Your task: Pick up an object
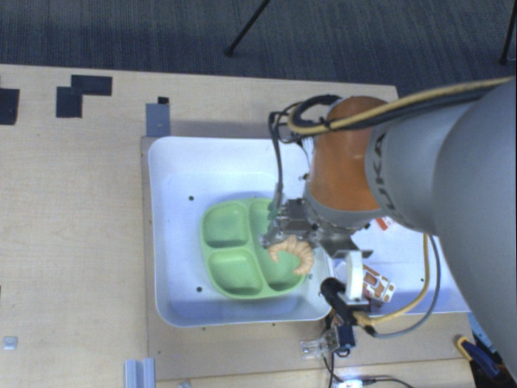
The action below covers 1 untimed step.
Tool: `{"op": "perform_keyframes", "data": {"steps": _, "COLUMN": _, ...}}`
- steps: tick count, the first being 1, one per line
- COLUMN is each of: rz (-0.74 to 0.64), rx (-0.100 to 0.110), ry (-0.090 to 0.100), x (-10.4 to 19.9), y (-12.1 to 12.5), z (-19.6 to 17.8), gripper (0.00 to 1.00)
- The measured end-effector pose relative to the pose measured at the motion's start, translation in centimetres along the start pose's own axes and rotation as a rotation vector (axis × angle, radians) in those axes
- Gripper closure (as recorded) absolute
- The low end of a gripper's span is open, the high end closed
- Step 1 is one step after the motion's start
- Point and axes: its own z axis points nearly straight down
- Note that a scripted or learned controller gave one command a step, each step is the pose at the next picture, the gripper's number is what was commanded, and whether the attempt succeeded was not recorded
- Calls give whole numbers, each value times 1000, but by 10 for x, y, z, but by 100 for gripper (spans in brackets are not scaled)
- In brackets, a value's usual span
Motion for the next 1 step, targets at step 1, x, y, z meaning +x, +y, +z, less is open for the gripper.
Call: {"op": "perform_keyframes", "data": {"steps": 1, "rz": 3, "rx": 0, "ry": -1, "x": -6, "y": 0, "z": 5, "gripper": 100}}
